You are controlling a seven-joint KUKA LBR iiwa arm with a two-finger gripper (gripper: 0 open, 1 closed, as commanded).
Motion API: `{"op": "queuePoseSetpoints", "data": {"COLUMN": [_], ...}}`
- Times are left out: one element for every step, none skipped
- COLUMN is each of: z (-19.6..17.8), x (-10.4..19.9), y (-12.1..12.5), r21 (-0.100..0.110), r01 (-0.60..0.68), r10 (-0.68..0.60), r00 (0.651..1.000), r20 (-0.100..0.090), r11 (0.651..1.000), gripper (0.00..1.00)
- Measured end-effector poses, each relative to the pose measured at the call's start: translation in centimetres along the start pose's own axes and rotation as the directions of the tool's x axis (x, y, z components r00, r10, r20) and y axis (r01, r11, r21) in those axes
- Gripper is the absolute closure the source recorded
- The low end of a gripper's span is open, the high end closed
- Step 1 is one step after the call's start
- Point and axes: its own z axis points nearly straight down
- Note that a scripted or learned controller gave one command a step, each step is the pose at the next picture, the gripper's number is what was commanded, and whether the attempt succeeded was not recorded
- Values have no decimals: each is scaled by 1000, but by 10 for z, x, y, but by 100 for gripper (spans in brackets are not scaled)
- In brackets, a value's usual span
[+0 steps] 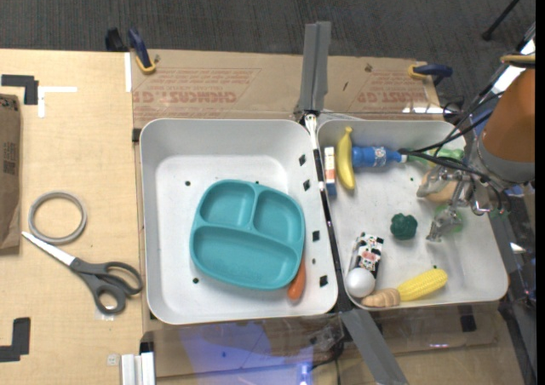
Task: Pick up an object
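Claw (444, 220) beside green toy (404, 225)

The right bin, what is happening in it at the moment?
The grey arm's gripper hangs low over the right bin, beside a small dark green object. Nothing shows between its fingers. A banana, a corn cob and a white ball lie untouched. The left bin holds a teal divided plate.

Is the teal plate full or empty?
Empty. All three compartments of the teal plate show bare; the carrot lies beside its rim, in the bin.
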Motion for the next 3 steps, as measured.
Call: {"op": "queuePoseSetpoints", "data": {"z": [0, 4, -8], "x": [-4, -76, -79], "y": [65, 34, 34], "r21": [-2, -1, 1], "r01": [-48, -106, -104], "r10": [48, 105, 104], "r00": [999, 994, 995], "r20": [0, -16, 0], "r11": [999, 994, 995], "gripper": [0, 0, 100]}}
